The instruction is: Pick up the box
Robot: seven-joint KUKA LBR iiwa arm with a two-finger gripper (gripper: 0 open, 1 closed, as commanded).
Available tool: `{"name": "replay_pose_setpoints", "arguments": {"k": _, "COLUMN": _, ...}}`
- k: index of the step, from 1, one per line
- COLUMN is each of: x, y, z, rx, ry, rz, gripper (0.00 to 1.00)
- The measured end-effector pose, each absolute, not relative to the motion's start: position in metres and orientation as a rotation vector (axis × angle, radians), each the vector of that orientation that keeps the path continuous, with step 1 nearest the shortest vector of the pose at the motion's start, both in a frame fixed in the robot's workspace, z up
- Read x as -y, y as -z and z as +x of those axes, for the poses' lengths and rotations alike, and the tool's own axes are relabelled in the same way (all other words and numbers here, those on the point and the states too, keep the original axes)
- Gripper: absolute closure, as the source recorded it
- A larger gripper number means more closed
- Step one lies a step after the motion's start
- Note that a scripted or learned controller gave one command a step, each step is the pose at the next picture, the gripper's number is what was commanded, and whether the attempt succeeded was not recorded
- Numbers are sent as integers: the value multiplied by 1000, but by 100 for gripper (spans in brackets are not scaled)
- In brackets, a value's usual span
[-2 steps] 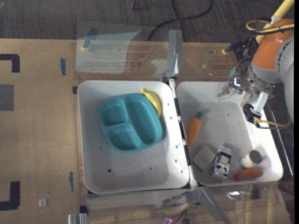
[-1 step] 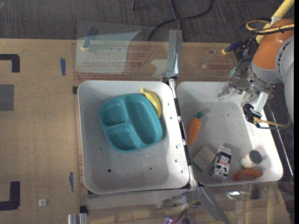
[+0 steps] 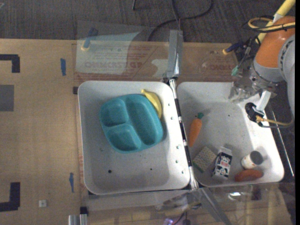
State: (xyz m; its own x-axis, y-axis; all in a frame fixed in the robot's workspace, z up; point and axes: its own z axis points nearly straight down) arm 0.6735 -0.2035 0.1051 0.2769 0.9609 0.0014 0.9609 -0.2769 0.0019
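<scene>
So the box, a little milk-carton thing with a cow print, was standing near the front edge of the right bin, wedged into a pretty crowded corner: a tan sponge just beside it on the left, a reddish sausage near it on the right by the front rim, and a small white cup just above that sausage. A carrot lay closer to the divider between the two bins, a bit apart from the box. The back half of that right bin was mostly bare white floor, so there was open room up there, but not much around the box itself. The left bin had a teal divided tray sitting toward its back, with a banana tucked against the tray's far right edge, and plenty of bare floor in front. My claw was hanging over the back right corner of the right bin, well apart from the box, with my orange-banded wrist off past the bin's right rim. Honestly couldn't tell whether my claw was apart or together from this angle, it was just a blurry lump.
</scene>
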Motion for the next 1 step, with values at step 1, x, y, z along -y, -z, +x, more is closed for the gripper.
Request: {"name": "replay_pose_setpoints", "arguments": {"k": 1, "x": 203, "y": -105, "z": 674, "rx": -1890, "ry": -3, "rz": 2510, "gripper": 0}}
